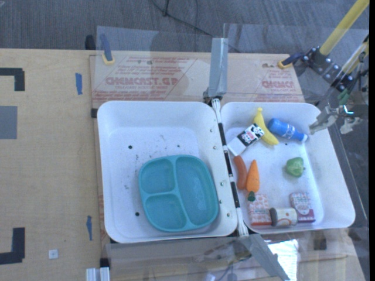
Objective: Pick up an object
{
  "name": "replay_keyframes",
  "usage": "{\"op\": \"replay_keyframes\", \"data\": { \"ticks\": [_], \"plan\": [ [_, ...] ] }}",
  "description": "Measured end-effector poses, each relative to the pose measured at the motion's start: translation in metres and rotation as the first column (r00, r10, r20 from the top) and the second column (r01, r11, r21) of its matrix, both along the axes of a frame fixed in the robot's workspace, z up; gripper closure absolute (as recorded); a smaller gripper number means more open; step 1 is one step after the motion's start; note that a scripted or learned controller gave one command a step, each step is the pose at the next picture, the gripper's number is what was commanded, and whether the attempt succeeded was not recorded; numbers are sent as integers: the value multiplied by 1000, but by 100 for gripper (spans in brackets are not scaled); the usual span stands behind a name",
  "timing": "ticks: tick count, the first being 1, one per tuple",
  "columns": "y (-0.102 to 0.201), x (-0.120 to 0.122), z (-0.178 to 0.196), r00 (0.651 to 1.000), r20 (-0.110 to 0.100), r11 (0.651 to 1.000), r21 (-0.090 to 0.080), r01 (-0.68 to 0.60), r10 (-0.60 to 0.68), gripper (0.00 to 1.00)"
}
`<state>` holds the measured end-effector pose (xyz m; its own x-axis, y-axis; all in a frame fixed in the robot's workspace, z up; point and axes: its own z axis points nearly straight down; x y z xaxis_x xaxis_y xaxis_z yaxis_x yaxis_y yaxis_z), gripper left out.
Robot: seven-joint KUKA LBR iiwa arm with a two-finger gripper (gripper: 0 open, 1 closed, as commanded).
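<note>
The gripper [338,119] hangs over the right bin [337,174] rim beside the blue bottle [287,129], its nearest candidate there, and whether it is parted or closed cannot be told

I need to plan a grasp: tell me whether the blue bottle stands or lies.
Lying. The blue bottle shows its full length across the right bin's floor, beside the banana.

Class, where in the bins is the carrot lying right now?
The carrot lies in the right bin, near its left wall, beside a sausage and below the banana.
</note>
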<state>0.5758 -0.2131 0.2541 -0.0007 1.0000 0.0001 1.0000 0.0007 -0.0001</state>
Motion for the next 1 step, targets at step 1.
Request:
{"op": "replay_keyframes", "data": {
  "ticks": [1],
  "plan": [
    [-3, 41, -156, 999, 6, 999, 4, -40, 40, 0]
  ]
}}
